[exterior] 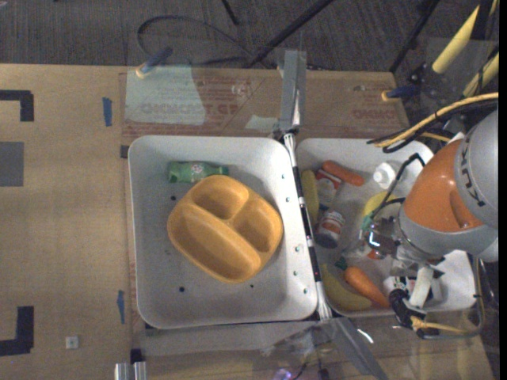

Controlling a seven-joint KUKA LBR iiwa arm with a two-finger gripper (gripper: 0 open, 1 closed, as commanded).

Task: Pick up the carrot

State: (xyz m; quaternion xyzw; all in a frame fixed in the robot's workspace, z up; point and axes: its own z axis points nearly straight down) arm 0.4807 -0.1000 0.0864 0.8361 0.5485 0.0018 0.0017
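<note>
Gripper (386, 242): low over the right bin (463, 291), under the grey wrist and orange band. Seen from above, with the arm's bulk over it. Open or closed: cannot tell. Nothing seen held in it.

Right bin, contents:
- carrot (366, 286), orange, lying flat near the front edge, slanting with its thick end toward the divider and its thin end toward the arm.
- yellow banana (342, 291), just beside the carrot on the divider side, appears to touch it along its length.
- small jar (331, 228) with a red label, mid-bin, close to the divider.
- yellow-green long fruit (309, 195), lying along the divider wall.
- orange-red stick-shaped thing (342, 172), at the far end.
- white bottle (384, 174), far end, next to the arm.
- a yellow item (372, 206), partly hidden by the wrist; kind not clear.

Left bin (146, 236): a yellow divided plate (226, 226) in the middle, three compartments, set at an angle. A green packet (196, 171) lies just behind it, near the far wall.

Around: the jar is just to the gripper's left, and the banana crowds the carrot's left side. Cables loop off the arm over the bin's right half.

Carrot relative to gripper: near, on the front side of it, lower in the view. Contact between them cannot be made out.
</note>
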